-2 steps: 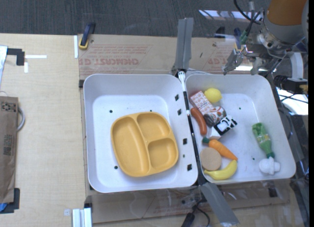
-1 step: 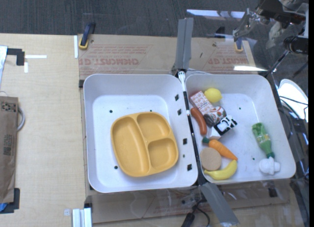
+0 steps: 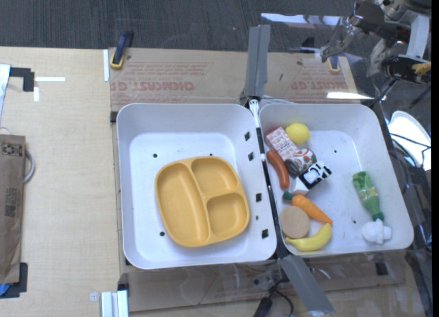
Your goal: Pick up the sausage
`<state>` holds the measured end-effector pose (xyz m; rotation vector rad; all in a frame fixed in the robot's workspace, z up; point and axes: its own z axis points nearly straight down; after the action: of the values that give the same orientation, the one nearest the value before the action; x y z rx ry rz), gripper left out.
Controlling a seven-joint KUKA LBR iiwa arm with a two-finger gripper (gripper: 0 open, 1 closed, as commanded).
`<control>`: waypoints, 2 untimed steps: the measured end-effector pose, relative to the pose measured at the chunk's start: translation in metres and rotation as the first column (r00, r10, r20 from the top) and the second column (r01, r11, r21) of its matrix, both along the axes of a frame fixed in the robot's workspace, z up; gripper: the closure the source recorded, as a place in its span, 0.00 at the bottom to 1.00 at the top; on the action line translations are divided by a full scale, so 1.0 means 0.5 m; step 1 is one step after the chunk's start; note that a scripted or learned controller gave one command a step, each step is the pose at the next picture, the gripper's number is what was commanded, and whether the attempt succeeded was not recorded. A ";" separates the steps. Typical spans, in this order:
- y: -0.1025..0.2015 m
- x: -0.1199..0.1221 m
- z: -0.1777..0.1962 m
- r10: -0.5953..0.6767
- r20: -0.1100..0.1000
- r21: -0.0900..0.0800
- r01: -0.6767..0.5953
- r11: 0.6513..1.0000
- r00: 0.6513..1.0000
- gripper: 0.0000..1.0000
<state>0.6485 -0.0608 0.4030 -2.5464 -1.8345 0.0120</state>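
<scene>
The sausage (image 3: 278, 169) lies in the right bin (image 3: 346, 138), hard against that bin's left wall, its long axis running from about eleven o'clock to five o'clock. It is crowded. At its one o'clock side a pink-and-white carton (image 3: 286, 145) lies touching or nearly touching it, and a yellow lemon (image 3: 298, 132) sits beyond that. At three o'clock a dark packet (image 3: 302, 166) and a black-and-white box (image 3: 316, 175) lie close by. At five o'clock come the carrot (image 3: 311, 208), a round tan biscuit (image 3: 295, 223) and a banana (image 3: 311, 239). Well apart, toward the bin's right wall, lie a green bottle (image 3: 368, 195) and a small white object (image 3: 376, 232).

The left bin (image 3: 137, 171) holds a yellow divided plate (image 3: 202, 200), well clear of the task.

The end effector (image 3: 341, 38) hangs at the frame's one o'clock corner, above the cardboard on the table (image 3: 55, 123) behind the bins, far from the sausage. Whether it is wide or narrow I cannot tell.

The main risk is likely the wall: with the sausage pressed to the bin's edge, one side of a descending grasp could land on the rim or the divider rather than beside the sausage. A grasp set across the wrong axis could instead catch the carton or nudge the dark packet. The smooth, rounded sausage may also roll or squirt free if pinched off-centre.
</scene>
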 end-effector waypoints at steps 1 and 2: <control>-0.031 0.021 -0.212 0.105 0.000 0.002 -0.105 0.994 0.994 0.00; 0.059 0.023 0.063 -0.062 0.002 -0.001 0.062 0.998 0.998 0.00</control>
<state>0.6601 -0.0311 0.4347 -2.6038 -1.7548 0.0100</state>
